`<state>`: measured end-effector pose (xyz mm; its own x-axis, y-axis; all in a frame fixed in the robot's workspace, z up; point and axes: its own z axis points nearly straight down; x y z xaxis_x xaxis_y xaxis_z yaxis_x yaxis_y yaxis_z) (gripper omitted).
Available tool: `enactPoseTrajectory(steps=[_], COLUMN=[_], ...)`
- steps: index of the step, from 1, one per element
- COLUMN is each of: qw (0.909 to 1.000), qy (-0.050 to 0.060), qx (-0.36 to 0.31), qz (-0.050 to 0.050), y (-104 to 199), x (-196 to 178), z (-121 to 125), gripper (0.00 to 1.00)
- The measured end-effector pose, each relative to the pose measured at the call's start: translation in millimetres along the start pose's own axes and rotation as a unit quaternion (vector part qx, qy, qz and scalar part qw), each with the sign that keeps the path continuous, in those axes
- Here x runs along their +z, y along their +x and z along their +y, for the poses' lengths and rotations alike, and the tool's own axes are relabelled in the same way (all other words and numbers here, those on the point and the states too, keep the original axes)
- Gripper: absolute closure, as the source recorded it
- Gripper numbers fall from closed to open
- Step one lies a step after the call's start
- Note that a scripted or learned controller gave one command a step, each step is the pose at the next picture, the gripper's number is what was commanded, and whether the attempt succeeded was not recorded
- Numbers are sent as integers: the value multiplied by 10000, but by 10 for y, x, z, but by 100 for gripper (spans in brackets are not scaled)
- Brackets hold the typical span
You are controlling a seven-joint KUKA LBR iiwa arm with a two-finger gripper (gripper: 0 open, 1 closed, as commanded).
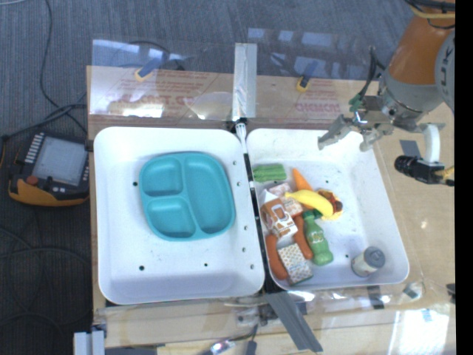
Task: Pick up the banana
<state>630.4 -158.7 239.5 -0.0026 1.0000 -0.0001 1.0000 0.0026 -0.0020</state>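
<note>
The banana (313, 200) lies in the right bin (384, 220), near the bin's middle, at about seven o'clock from the pincer (349, 133) and well apart from it. The pincer hangs over the bin's far rim, at roughly one o'clock of the bin, with its two fingers spread wide and nothing between them. The risk from here, as I judge it, comes from crowding. The banana rests among other items: a carrot (299, 178) touches or nearly touches it at eleven o'clock, a reddish-brown piece (332, 198) sits against its three o'clock end, a green bottle (317, 240) lies just beside it at six o'clock, and a small carton (281, 217) sits at its eight o'clock side. A descent slightly off line could close on the carrot or the bottle instead, or wedge a finger onto a neighbour so the fingers never reach around the fruit. The banana also lies at a slant, so fingers not turned across its narrow width could slip along its smooth curve and push it aside. The left bin (118, 220) with its teal plate (187, 196) plays no part.
</note>
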Motion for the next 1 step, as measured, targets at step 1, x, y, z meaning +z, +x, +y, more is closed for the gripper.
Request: enactPoseTrajectory(steps=[1], qw=[10000], qy=[7], qx=[14], qz=[0], y=[5], x=[671], z=[-655], gripper=[0])
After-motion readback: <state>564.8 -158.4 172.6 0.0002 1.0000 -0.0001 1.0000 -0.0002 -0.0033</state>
